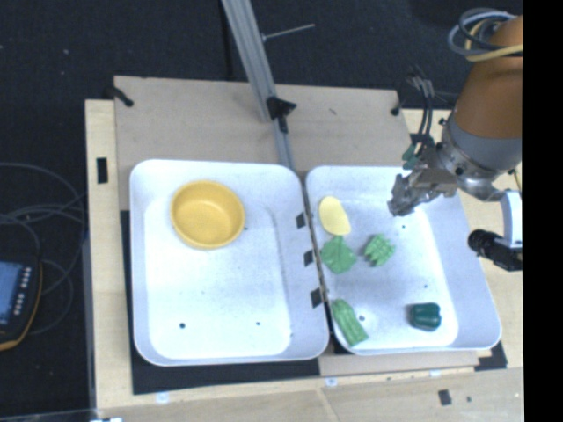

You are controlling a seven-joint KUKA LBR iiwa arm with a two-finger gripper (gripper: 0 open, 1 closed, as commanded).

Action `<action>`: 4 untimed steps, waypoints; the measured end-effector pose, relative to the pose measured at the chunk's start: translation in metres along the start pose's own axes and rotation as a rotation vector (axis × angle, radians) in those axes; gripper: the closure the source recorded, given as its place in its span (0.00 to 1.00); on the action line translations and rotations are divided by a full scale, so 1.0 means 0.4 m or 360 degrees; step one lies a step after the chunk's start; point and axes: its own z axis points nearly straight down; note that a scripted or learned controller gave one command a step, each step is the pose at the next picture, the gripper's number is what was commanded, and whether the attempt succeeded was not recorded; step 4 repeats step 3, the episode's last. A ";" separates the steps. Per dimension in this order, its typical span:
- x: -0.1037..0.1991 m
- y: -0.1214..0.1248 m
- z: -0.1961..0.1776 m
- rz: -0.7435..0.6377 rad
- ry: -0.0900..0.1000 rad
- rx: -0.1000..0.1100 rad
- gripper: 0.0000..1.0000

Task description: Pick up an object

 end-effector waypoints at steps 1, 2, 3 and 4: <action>0.139 -0.001 0.053 -0.0001 0.0001 0.0003 1.00; 0.254 -0.016 0.090 0.0000 0.0000 0.0002 1.00; 0.403 -0.001 0.098 -0.0003 0.0001 0.0002 1.00; 0.403 -0.001 0.098 -0.0003 0.0001 0.0002 1.00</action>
